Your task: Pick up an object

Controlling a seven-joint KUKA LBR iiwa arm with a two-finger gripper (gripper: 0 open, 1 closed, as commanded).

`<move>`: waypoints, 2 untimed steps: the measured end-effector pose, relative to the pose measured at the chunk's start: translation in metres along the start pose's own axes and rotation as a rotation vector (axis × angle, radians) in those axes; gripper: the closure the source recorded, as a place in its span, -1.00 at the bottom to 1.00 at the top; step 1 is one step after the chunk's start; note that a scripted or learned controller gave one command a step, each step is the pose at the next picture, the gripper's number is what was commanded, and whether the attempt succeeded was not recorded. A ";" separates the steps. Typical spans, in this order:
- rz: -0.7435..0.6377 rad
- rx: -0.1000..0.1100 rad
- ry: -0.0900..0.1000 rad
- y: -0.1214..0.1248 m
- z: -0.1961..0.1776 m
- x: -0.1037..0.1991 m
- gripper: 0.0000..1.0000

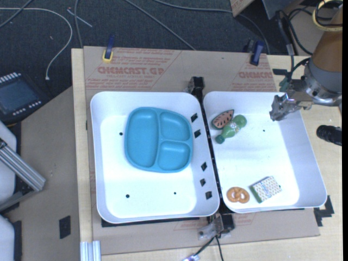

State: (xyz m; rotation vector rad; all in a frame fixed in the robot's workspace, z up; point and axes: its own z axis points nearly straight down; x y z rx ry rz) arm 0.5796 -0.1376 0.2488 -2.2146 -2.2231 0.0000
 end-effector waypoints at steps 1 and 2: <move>-0.002 -0.001 0.000 -0.009 -0.006 0.058 1.00; -0.002 0.001 0.001 -0.017 0.006 0.117 1.00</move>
